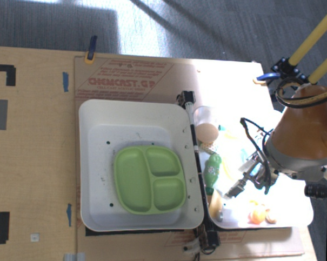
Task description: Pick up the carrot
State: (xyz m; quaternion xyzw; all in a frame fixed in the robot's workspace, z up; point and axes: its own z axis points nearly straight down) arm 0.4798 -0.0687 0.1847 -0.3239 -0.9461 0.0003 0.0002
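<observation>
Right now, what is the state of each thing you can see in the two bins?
Green plate: lying flat in the left bin, nothing in its compartments.
Egg: in the right bin, near the divider.
Green bottle: lying down.
Orange item: lying untouched, apart from the gripper.

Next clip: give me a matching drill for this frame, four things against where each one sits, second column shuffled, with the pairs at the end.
Things:
1. green divided plate
2. green bottle
3. orange item, likely the carrot
4. blue and yellow clamp

Places:
A. at the bench's far edge, beyond the left bin
B. lying in the left bin
C. right bin, near corner, just below the hand
D. right bin, against the wall shared with the left bin

Pairs: 1-B, 2-D, 3-C, 4-A
</observation>
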